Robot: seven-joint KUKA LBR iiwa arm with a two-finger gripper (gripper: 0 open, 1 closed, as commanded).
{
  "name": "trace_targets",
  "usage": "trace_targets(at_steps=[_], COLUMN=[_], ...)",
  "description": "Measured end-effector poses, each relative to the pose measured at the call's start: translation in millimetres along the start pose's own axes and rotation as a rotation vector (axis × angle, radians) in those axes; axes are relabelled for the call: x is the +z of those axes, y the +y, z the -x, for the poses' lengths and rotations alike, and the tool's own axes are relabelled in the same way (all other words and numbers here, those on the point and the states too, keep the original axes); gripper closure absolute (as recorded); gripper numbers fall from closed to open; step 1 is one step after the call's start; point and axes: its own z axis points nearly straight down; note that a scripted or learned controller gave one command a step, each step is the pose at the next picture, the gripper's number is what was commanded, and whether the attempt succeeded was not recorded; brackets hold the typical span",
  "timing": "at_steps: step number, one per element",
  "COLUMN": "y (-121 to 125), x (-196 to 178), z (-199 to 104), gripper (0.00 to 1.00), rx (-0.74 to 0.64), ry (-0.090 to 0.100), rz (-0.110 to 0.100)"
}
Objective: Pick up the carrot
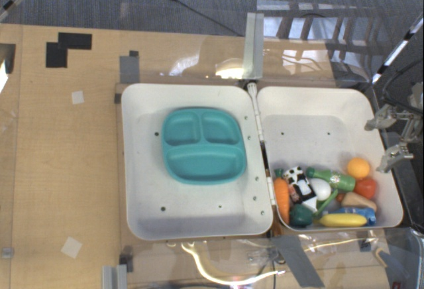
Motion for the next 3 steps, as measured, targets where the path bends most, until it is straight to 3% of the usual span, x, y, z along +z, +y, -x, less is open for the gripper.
trace_targets(at_steps=[1, 2, 3], y=[-4.9, -3.0, 80.6], x=[127.1, 112.3, 139.5], z=[-28.6, -22.8, 46.8], gripper=[0.00, 1.00, 1.00], rx=[-0.305, -0.316, -0.053], ry=[0.006, -0.009, 0.000], rz=[0.003, -0.003, 0.005])
